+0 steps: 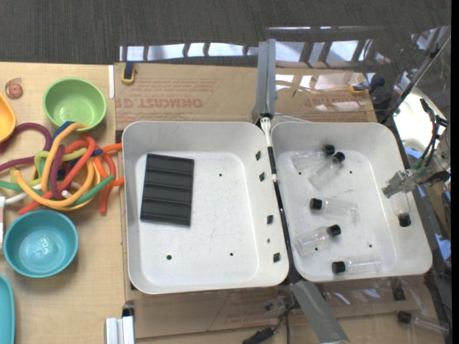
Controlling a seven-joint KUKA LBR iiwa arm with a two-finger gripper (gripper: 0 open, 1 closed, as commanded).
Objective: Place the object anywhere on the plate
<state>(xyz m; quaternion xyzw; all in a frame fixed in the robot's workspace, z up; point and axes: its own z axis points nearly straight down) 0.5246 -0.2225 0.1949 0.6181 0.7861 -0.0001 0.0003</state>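
You're at step zero — black plate (pixel 168 189) in left bin (pixel 136 264) bare, vials (pixel 324 169) in right bin (pixel 416 256) — gripper state: can't tell.

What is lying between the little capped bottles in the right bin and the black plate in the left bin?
Only the two bins' adjoining walls, a raised ridge the bottles must be lifted over to reach the plate. Nothing else visible intervenes.

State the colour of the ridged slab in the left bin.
Black; the slab shows best in the camera view.
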